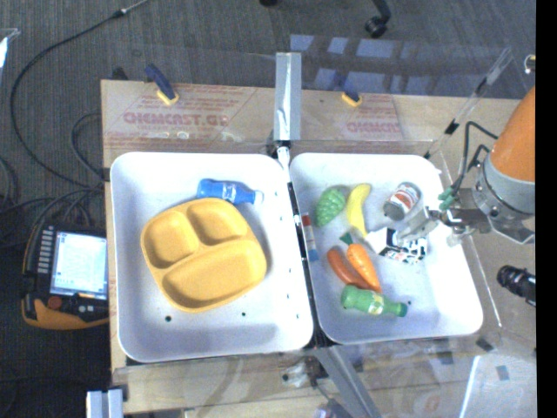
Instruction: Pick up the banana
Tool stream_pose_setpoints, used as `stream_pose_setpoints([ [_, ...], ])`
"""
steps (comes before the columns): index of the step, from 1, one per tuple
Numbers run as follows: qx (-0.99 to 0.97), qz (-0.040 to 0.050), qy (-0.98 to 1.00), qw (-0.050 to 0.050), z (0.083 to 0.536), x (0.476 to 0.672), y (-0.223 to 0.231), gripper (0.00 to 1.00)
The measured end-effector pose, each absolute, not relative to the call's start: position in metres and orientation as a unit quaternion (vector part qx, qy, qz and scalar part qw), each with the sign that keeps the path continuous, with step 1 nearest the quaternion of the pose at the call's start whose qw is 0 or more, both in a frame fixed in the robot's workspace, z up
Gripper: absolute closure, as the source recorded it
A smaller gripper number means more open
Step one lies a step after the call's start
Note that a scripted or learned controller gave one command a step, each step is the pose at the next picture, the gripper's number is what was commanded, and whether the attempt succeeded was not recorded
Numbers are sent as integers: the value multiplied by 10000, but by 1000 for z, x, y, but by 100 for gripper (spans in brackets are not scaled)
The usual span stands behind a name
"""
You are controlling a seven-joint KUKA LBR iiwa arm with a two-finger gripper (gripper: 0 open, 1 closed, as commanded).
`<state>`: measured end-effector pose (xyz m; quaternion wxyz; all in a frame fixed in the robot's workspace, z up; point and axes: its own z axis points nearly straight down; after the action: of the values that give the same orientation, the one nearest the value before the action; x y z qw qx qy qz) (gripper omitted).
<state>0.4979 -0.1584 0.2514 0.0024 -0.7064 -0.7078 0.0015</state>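
Hand [416, 227] hovers right of banana [358, 207], beside can [401, 201].

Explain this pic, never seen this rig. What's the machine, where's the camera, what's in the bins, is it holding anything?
One fixed camera looks down at a slant on a bench with two shallow white bins. The grey arm with the orange band is a KUKA robot reaching in from the right; its gripper is over the right bin.

The right bin holds the banana, which it is meant to pick up, plus a green vegetable, two carrots, a green bottle and a small can. The left bin holds a yellow divided tray and a blue bottle.

I see nothing between its fingers; the banana lies in the bin.
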Motion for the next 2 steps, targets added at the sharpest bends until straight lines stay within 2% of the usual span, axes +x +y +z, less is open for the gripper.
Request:
stream_pose_setpoints([
  [1,-7891,25,-6143,33,198,533,-101,0],
  [2,-7551,20,-6556,22,115,586,-120,0],
])
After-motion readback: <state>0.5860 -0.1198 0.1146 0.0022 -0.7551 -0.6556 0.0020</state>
